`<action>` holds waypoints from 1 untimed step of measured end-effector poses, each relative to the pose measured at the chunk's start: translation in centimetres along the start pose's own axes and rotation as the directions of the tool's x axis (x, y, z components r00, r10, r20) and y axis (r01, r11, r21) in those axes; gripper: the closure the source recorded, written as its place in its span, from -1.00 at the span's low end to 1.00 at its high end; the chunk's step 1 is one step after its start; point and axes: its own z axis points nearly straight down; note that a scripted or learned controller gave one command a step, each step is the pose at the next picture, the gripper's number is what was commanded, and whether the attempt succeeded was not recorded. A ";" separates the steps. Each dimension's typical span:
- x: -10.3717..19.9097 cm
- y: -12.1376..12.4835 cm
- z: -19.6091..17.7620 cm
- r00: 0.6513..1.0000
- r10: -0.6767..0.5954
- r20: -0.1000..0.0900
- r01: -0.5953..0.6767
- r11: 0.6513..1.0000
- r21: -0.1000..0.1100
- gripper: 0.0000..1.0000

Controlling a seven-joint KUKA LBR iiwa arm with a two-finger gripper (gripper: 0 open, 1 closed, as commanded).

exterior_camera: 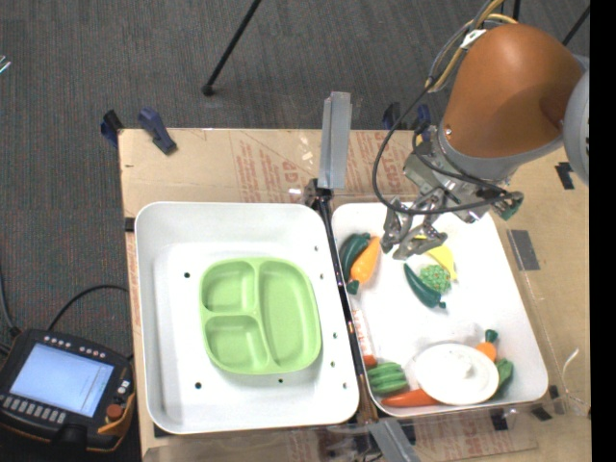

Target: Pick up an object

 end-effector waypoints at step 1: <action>9.7 4.5 0.2 0.999 -0.054 -0.001 0.054 0.999 0.000 1.00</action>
